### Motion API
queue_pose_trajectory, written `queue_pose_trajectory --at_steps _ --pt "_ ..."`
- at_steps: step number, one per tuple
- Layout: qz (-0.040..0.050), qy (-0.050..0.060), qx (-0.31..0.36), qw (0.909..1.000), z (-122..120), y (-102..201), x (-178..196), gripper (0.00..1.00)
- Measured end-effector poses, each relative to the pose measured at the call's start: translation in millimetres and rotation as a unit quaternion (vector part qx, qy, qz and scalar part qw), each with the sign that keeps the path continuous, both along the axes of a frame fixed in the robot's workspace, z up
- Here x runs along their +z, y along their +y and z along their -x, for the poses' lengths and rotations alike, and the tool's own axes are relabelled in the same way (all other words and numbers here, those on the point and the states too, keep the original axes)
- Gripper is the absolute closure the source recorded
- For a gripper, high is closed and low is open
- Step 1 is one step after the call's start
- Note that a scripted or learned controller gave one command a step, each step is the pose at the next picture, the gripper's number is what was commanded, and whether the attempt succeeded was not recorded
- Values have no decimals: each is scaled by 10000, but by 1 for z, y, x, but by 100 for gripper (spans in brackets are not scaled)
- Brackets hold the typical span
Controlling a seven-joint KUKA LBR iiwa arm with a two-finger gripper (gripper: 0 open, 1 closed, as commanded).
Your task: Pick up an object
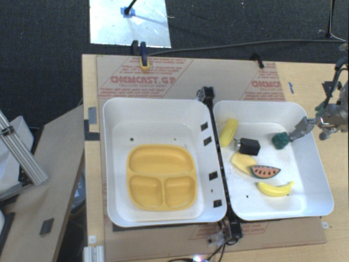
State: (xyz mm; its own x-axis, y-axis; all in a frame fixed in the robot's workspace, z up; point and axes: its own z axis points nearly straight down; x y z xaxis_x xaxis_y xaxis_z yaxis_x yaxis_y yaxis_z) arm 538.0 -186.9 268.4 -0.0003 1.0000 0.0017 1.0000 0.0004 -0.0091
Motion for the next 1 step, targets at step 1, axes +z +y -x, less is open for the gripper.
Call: queue_pose_trajectory --at_steps 1 --pt "12 -53 17 10000 -2 1 6 0"
